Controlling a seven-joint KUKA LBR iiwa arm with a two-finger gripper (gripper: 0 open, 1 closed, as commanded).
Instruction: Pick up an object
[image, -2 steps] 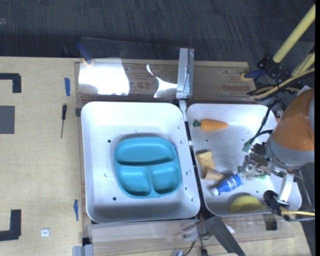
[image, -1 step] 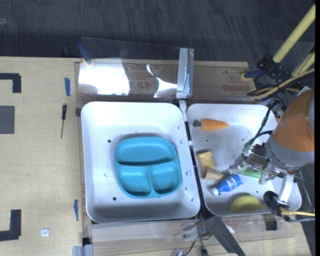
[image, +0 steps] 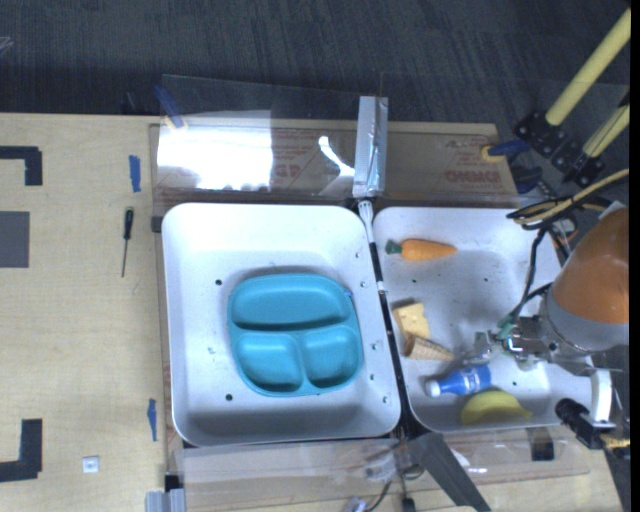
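apparently the reach is underway, nothing lifted yet. the likeliest target, a blue bottle (image: 462, 381), lies on its side in the right bin (image: 505, 240), touching a yellow banana (image: 493, 405) at the near wall. a cheese wedge (image: 412, 320) and cone (image: 428, 348) sit just left; a carrot (image: 422, 250) lies well apart at the far side. the gripper (image: 492, 343) hovers just above the bottle; how it is set, i cannot tell. next it needs centring over the bottle, then a descent.

Right bin (image: 470, 225): carrot (image: 421, 250) at far edge; cheese (image: 411, 320), cone (image: 428, 348), bottle (image: 460, 382), banana (image: 492, 405) crowd near-left. Centre floor open.
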